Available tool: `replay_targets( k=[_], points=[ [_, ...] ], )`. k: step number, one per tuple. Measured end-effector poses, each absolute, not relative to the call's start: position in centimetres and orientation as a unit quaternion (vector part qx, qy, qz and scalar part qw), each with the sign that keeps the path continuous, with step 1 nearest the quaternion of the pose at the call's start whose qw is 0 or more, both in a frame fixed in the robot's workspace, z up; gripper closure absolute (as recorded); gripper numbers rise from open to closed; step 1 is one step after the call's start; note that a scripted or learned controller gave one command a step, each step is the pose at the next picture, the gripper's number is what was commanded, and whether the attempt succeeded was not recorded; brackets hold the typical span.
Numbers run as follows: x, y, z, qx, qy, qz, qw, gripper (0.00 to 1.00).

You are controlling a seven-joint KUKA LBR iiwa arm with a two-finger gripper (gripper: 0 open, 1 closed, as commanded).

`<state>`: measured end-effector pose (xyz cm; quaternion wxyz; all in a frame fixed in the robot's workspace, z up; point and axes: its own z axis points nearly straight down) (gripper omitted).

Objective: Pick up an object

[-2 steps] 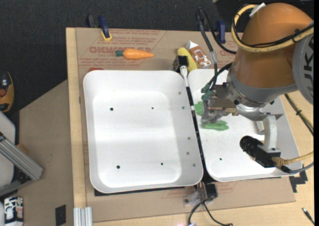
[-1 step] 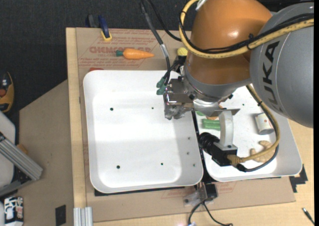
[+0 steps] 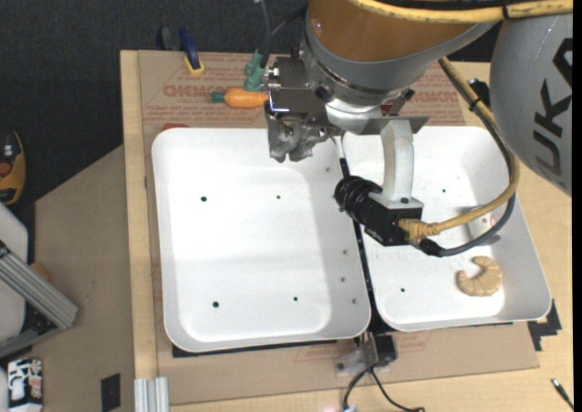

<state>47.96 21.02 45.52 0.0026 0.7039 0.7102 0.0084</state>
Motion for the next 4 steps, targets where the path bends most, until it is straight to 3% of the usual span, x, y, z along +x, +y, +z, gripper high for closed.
replay_targets(
  k=[2, 3, 4],
  points=[
    [48.0, 3.9, 53.8, 0.710, 0.704, 0.0028, 0.003, 1.00],
    [48.0, 4.5, 53.5, 0.707, 0.707, 0.0007, 0.001, 0.00],
    [48.0, 4.5, 54.6, 0.707, 0.707, 0.0024, 0.003, 1.00]
  ],
)
